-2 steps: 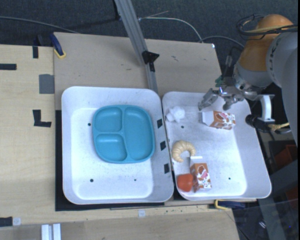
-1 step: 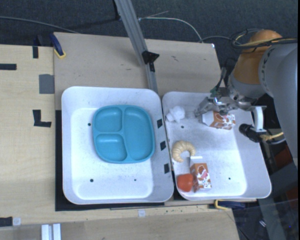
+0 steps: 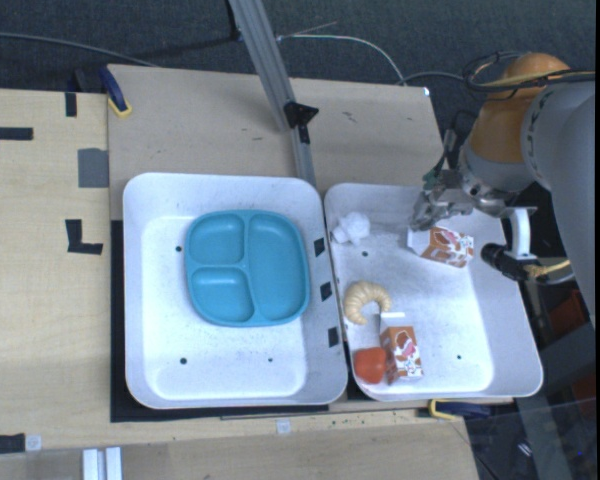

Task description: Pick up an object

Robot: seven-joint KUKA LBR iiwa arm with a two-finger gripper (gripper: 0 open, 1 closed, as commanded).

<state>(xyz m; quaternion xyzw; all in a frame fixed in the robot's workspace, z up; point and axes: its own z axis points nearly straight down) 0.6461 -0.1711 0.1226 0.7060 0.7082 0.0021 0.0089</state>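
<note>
Jaws' grip state unclear, over right bin (image 3: 500, 368); snack packet (image 3: 446, 246) just below them.

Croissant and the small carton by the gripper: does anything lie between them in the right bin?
No. In the camera view, only bare white floor of the right bin separates the croissant from the small carton.

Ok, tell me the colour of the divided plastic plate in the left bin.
Light blue plate, seen best in the camera view.
</note>
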